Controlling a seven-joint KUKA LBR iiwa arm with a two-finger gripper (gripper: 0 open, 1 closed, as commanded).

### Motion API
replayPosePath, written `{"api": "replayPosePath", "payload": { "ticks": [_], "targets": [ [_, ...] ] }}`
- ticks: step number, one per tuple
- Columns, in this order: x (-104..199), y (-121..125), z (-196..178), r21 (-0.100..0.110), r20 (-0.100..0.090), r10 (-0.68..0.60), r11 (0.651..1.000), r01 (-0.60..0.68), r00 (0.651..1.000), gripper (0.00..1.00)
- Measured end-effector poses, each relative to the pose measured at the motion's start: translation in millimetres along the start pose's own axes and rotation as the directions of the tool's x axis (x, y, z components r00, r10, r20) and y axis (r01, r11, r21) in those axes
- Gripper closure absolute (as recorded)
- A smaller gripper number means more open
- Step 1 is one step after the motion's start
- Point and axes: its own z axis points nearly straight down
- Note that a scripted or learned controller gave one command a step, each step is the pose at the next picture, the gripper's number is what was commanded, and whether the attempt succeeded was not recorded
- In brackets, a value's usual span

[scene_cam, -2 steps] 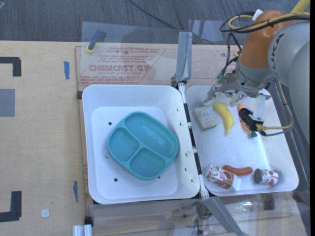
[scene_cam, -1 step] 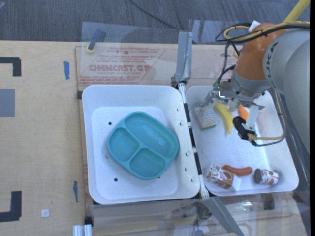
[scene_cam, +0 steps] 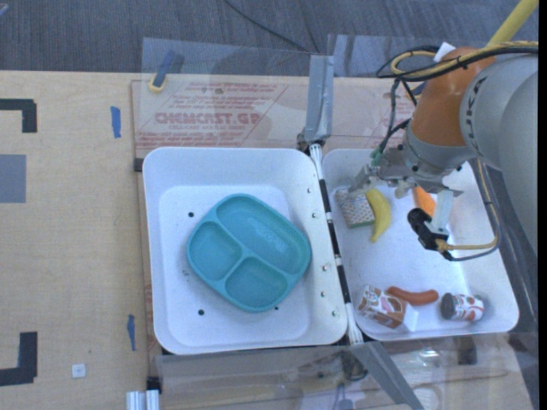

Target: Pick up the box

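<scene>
A small box [scene_cam: 384, 307] with a red and white print lies near the front edge of the right bin [scene_cam: 496, 267]. My gripper [scene_cam: 377, 176] hangs over the far part of that bin, well away from the box. Right under it lie a yellow banana [scene_cam: 379, 214] and a grey-green block [scene_cam: 355, 208]. The orange-banded wrist [scene_cam: 440, 114] covers the gripper from above. Nothing shows as held.
A sausage [scene_cam: 414, 296] lies beside the box, and a small can [scene_cam: 462, 307] lies to its right. An orange piece [scene_cam: 423, 201] sits under the wrist. The left bin [scene_cam: 171, 195] holds a teal divided plate [scene_cam: 249, 251].
</scene>
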Motion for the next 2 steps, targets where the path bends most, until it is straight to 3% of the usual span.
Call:
{"api": "replayPosePath", "payload": {
  "ticks": [1, 2],
  "targets": [
    [6, -4, 0, 0.003, -0.001, -0.119, 0.993, 0.119, 0.993, 0.00],
    [5, -27, 0, -0.002, -0.005, -0.215, 0.977, 0.215, 0.977, 0.00]
  ]
}}
